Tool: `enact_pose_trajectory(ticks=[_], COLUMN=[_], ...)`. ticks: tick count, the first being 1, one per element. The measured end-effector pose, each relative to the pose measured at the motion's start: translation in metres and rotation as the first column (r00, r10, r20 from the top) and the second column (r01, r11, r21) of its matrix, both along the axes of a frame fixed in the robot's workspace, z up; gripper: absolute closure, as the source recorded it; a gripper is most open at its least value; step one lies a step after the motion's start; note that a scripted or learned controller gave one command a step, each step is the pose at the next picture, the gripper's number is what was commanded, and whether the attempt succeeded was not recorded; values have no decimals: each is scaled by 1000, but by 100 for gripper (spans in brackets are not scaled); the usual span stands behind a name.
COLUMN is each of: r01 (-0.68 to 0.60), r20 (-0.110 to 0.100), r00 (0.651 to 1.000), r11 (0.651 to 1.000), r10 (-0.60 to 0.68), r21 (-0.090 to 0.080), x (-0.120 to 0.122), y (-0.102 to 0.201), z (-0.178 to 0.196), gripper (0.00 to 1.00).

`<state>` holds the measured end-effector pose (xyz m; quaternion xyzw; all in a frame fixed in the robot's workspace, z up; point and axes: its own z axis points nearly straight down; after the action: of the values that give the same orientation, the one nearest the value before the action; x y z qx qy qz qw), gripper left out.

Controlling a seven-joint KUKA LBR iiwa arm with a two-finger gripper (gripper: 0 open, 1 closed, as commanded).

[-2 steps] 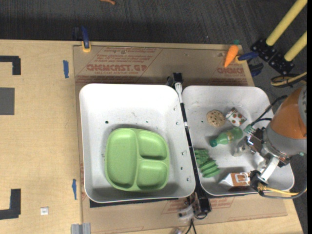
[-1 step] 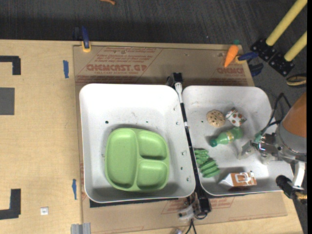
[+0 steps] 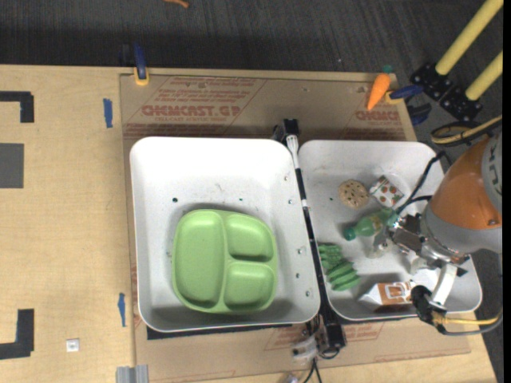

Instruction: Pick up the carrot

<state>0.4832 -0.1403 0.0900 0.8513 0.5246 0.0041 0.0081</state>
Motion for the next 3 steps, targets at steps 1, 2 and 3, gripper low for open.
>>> enact_pose_trajectory(ticks=[1, 2, 3], r01=[-6, -117, -308], r20=[4, -15, -13], r00=[1000, 993, 951], r11=[1000, 993, 951], r10=[6, 118, 308], r21=[10, 9, 8], x=[3, -4, -3], y=[5, -28, 44], z=[11, 136, 169], gripper=[100, 100, 100])
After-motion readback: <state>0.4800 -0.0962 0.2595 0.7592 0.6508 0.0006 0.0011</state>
